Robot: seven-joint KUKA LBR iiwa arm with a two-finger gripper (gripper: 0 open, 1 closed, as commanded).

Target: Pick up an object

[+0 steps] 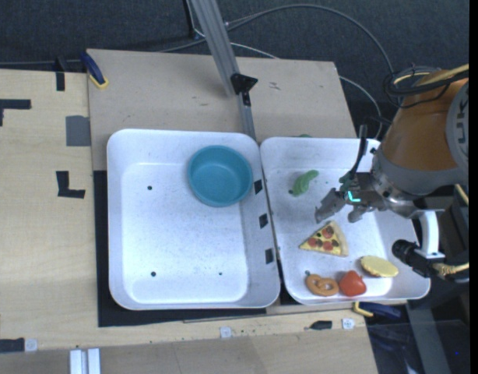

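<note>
In the right bin point(289, 275) lie a pizza slice point(326, 240), a green piece point(304, 182), an orange ring-shaped item point(322, 285), a red tomato-like item point(352, 284) and a yellow bun-like item point(378, 267). My gripper point(342, 208) hovers just above and slightly right of the pizza slice, reaching in from the right. Its two dark fingers point(329, 206) stand spread apart with nothing between them. A blue bowl point(219, 175) sits in the left bin point(138, 287), near its far right corner.
A metal pole point(223, 49) slants down from the top to the divide between the bins. Cables loop over the board behind the right bin. The arm's grey and orange body point(426, 142) covers the right bin's far right part.
</note>
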